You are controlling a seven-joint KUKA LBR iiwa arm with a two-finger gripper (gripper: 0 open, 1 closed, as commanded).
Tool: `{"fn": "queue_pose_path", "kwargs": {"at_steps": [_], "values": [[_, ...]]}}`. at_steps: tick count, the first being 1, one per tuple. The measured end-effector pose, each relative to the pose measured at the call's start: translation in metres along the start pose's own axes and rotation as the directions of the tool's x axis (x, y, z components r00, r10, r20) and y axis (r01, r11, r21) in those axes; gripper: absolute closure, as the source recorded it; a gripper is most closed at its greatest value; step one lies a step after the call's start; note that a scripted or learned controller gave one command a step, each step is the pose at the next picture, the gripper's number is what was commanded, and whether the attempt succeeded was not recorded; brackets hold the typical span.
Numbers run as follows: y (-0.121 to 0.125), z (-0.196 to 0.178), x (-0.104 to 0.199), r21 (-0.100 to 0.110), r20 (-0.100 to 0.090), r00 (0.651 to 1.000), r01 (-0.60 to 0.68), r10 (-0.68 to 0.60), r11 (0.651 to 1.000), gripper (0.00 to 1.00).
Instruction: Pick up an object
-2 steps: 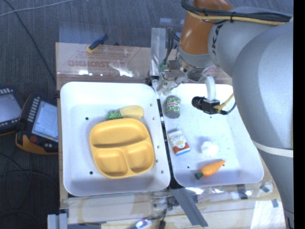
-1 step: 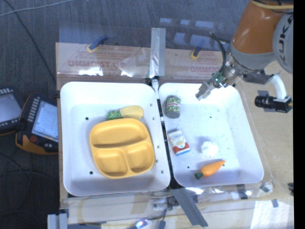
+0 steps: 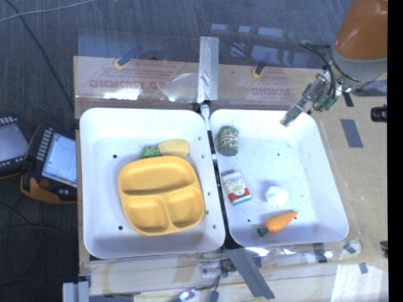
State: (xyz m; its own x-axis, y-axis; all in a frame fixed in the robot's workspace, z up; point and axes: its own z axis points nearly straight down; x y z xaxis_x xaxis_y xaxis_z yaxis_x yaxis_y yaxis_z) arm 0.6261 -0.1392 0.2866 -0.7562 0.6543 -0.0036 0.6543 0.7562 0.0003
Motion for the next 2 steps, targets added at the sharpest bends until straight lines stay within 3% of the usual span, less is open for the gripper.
{"fn": "queue_pose_path", "kwargs": {"at_steps": [1,2], "values": [[-0.064,0.006,-0.051,0.000,0.001,0.973,0.232,-0.232,0.973,1.00],[-0.012,-0.075,-0.018,-0.003,0.002,0.882,0.471,-0.471,0.882,1.00]]}}
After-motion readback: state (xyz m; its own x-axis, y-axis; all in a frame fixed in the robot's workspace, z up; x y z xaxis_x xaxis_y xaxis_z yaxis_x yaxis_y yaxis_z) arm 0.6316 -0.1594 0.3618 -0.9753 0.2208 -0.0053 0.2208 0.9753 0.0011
